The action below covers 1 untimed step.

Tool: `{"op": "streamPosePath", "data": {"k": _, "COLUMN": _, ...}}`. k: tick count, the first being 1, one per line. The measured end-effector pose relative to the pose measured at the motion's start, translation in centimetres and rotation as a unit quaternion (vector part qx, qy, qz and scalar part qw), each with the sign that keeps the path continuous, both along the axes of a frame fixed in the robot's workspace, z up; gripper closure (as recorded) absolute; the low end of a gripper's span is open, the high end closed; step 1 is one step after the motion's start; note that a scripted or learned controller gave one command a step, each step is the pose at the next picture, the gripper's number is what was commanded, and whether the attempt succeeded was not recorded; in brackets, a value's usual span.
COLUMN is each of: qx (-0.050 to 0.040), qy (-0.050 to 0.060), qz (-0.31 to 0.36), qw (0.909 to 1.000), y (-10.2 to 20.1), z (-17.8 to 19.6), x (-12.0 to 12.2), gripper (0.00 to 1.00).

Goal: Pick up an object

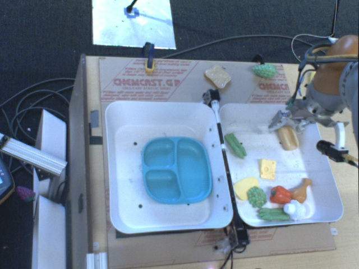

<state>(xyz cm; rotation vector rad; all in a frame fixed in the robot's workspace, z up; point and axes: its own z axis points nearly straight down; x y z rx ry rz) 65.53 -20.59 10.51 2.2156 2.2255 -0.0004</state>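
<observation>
Two white bins sit side by side; the right bin (322, 175) holds the toy foods. Gripper (287, 122) is positioned directly above the tan bread piece (288, 138) near the far wall. Whether the pincer is apart or together cannot be determined.

Grey arm (331, 77) with orange band reached in from right, gripper (289, 122) low over right bin (331, 203), just above tan bread-like piece (288, 138). Same bin held green pickle (235, 145), cheese wedge (268, 168), yellow slice (244, 186), broccoli (257, 196), red pepper (280, 194), drumstick (301, 190), green beans (273, 213). Left bin (120, 150) held blue divided plate (176, 169). Toast (217, 77) and green bumpy item (265, 70) lay on cardboard (168, 74) behind bins.
</observation>
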Motion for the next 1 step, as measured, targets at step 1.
{"op": "streamPosePath", "data": {"k": 1, "qx": -0.0003, "qy": -0.002, "qz": 0.000, "qw": 1.0000, "y": -0.05, "z": 3.87, "x": 1.43, "gripper": 0.00}}
